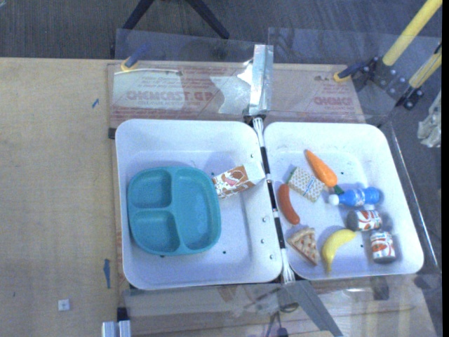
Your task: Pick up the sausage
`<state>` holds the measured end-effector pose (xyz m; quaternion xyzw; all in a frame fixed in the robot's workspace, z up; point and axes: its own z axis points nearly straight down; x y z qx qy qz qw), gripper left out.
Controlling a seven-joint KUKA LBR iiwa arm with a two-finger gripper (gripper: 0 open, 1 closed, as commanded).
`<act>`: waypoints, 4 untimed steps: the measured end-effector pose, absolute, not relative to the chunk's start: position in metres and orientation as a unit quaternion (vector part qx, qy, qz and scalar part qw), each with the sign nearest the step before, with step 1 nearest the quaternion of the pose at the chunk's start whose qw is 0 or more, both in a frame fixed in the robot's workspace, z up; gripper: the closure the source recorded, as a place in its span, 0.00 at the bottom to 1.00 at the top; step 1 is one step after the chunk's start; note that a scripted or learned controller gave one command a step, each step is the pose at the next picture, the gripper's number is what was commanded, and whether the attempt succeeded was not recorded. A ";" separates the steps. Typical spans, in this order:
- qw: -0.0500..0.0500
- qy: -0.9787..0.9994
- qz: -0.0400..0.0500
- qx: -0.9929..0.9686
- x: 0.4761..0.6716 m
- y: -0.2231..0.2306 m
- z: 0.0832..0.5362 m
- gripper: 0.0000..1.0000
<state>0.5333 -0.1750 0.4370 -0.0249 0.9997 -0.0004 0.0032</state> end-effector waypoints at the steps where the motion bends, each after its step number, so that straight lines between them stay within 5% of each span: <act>1: 0.003 0.981 -0.001 -0.192 0.525 -0.195 0.437 1.00; 2: 0.003 0.925 -0.001 -0.381 0.513 -0.219 0.437 1.00; 4: 0.005 0.969 -0.002 -0.245 0.551 -0.207 0.437 1.00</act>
